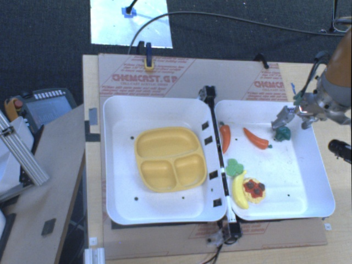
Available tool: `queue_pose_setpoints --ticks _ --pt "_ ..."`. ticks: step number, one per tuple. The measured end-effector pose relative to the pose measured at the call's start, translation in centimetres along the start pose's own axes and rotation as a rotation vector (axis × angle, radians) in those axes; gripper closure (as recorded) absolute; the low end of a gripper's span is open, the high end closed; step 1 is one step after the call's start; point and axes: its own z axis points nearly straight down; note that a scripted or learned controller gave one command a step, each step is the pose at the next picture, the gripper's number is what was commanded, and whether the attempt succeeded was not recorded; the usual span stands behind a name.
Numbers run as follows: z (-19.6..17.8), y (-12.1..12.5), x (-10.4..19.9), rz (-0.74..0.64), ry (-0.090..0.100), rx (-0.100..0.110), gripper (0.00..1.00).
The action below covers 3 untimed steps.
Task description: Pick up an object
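The right bin [308, 202] holds several toy foods: an orange carrot [225, 137], a red chili pepper [256, 138], a light green leafy piece [235, 166], a yellow banana [238, 190], a yellow piece with red topping [254, 188] and a small dark green object [282, 133]. My gripper [292, 120] hangs over the far right part of this bin, open. Its left finger [280, 117] is just above the dark green object, and nothing sits between the two fingers.
A yellow divided tray [168, 158] lies in the left bin [118, 147]. A black divider with clips [215, 147] runs between the bins. The arm's grey wrist [336, 87] comes in from the right edge. A pendant and metal rail lie at far left.
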Motion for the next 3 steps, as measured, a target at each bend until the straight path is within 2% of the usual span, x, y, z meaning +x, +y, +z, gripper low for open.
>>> queue_pose_setpoints --ticks 1,3 --pt "6.0 0.2 -0.7 0.002 0.000 0.004 0.00" --pt "15.4 0.4 -0.3 0.003 0.001 0.004 0.00"
